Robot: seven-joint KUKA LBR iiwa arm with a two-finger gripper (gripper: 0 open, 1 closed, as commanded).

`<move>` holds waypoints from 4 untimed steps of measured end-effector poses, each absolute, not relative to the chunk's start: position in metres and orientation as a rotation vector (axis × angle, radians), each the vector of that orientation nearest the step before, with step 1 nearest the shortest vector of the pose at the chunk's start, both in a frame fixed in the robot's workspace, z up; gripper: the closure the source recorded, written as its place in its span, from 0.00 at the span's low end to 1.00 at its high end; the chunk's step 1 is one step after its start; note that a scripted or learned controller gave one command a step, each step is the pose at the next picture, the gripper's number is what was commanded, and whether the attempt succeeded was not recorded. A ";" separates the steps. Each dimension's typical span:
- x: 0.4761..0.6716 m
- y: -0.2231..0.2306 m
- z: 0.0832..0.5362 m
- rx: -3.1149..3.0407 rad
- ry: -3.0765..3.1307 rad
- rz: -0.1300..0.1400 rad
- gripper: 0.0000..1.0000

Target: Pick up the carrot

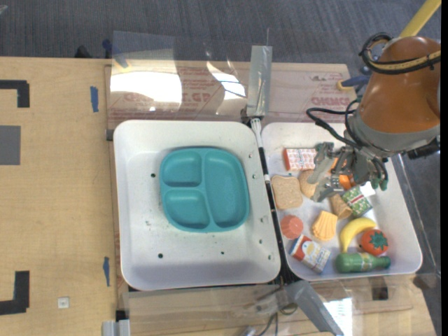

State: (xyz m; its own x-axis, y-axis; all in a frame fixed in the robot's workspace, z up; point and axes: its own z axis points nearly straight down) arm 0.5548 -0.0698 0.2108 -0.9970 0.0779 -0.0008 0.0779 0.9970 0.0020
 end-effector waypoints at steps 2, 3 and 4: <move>0.517 -0.045 0.266 -0.228 3.128 0.001 1.00; 0.571 -0.108 0.146 -0.049 3.150 0.004 1.00; 0.588 -0.092 0.270 -0.311 3.114 -0.002 1.00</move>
